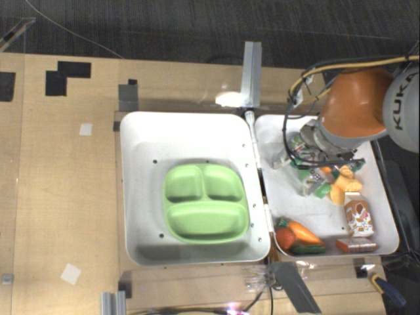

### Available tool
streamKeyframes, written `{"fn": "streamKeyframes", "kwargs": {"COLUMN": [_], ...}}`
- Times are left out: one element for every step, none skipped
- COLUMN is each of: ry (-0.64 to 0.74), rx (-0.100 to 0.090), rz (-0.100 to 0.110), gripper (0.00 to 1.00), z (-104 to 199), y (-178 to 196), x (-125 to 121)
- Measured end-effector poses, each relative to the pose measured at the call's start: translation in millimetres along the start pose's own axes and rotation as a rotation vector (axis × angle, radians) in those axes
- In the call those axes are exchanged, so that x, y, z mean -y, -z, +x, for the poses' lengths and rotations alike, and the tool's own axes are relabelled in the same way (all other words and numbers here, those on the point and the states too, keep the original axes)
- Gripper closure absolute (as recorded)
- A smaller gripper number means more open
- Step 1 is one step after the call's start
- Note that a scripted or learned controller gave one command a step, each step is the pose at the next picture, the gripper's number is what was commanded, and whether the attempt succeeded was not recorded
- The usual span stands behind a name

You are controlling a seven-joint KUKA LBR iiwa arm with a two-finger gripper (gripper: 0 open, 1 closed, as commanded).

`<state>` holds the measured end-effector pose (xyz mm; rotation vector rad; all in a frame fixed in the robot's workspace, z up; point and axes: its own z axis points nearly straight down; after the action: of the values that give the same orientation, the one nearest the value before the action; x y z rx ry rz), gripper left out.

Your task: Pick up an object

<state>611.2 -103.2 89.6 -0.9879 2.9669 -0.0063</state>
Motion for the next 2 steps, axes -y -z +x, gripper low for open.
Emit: {"fn": "streamKeyframes", "kwargs": {"ry": [0.06, -0.122], "rx": [-0.002, 0.0], "rz": [0.001, 0.001], "gripper": [0.0, 0.0], "z": [78.5, 12.0], "y": [2.5, 0.1], "x": [-15.0, 4.2]}}
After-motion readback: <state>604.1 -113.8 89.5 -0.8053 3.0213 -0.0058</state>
